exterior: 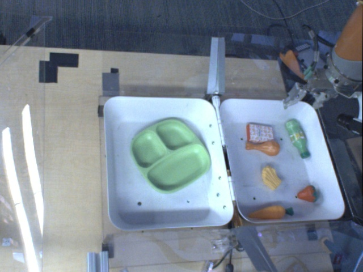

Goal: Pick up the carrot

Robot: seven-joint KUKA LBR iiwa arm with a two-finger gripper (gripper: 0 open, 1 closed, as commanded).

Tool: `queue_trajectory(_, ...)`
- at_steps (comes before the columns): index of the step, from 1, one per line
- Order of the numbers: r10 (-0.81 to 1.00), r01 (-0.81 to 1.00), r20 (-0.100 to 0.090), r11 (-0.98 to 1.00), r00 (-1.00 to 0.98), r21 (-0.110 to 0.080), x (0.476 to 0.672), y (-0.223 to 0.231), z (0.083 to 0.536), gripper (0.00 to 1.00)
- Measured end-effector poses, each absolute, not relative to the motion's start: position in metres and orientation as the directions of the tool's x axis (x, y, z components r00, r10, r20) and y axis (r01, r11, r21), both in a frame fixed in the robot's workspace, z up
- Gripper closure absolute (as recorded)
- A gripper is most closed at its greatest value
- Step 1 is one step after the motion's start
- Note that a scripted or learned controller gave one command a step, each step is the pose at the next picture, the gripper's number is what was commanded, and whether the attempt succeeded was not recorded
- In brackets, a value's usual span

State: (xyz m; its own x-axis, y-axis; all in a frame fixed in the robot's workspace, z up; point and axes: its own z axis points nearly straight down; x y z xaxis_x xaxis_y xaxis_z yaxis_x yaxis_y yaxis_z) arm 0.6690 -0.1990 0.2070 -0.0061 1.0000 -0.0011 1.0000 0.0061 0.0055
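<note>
the claw (pixel 304 97) hangs at the upper right, over the far right corner of the right bin (pixel 329 152), at the end of the grey arm (pixel 347 67) with its orange band. two pale fingertips (pixel 291 98) point down toward the bin's rim with a visible gap between them, so the claw is parted, and nothing sits between the fingers. it touches none of the things in the bin; whether a fingertip brushes the rim itself i cannot tell.

the carrot (pixel 269 212) lies on its side along the near edge of the right bin, orange body to the left, small green top to the right, well apart from the claw and close to the bin's front wall. just up and right of it sits a small red-orange strawberry-like piece with a green cap (pixel 307 194). a yellow ridged piece (pixel 271 177) lies near the middle of the bin. farther back, an orange drumstick-shaped toy (pixel 264 147) touches the lower edge of a small red-and-white packet (pixel 259 132). a green bottle (pixel 297 137) lies tilted near the right wall, the nearest thing to the claw.

the left bin (pixel 122 208) holds a green divided plate (pixel 171 154) with three compartments, set at a slant. both bins rest side by side on the pale wooden bench (pixel 51 152).
</note>
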Motion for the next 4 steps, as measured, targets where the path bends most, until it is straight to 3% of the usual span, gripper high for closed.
queue_trajectory(1, 0.986, 0.986, -0.004, 0.166, -0.166, 0.008, 0.621, -0.202, 0.111, 0.00)
queue_trajectory(2, 0.825, 0.825, -0.007, 0.565, -0.565, 0.010, 0.574, -0.128, 0.090, 0.00)
queue_trajectory(3, 0.961, 0.961, -0.007, 0.278, -0.278, 0.016, 0.524, -0.102, 0.090, 0.00)
queue_trajectory(4, 0.960, 0.960, -0.008, 0.280, -0.280, 0.022, 0.527, -0.100, 0.102, 1.00)
